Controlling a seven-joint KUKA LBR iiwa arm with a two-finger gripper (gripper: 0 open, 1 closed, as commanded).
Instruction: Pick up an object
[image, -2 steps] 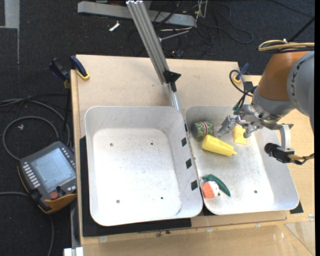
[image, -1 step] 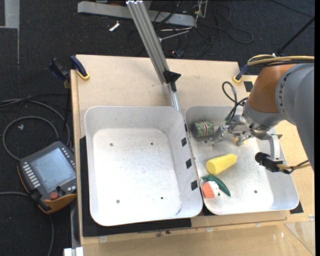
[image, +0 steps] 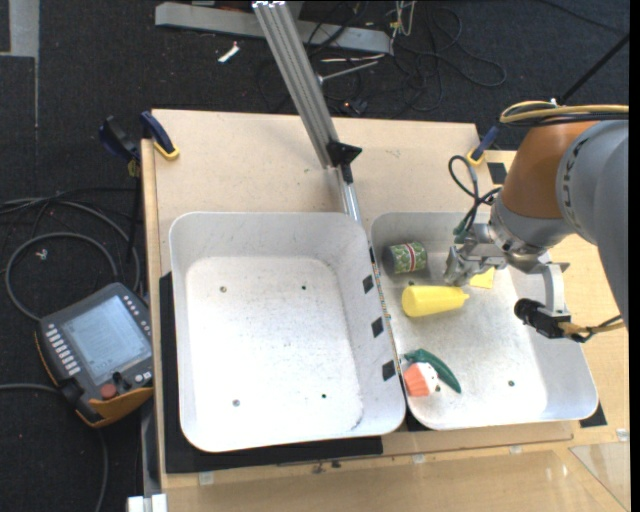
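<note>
Two white bins are set side by side on a pale wooden counter (image: 260, 160) over dark carpet (image: 70, 90) strewn with cables. A teach pendant (image: 98, 345) is seen on the floor at left. In the right bin (image: 520, 395) a yellow object (image: 434, 299), a green can (image: 407, 258) and a red-and-green toy (image: 425, 373) are seen. The gripper (image: 462, 262) is lowered just beside the yellow object; whether it is open cannot be told. The left bin (image: 265, 335) is marked with dark specks.

In my right bin: a green can (image: 407, 258) at 11 o'clock, a yellow bottle (image: 433, 300) lying below it, a red-green toy (image: 426, 374) at 7.
</note>
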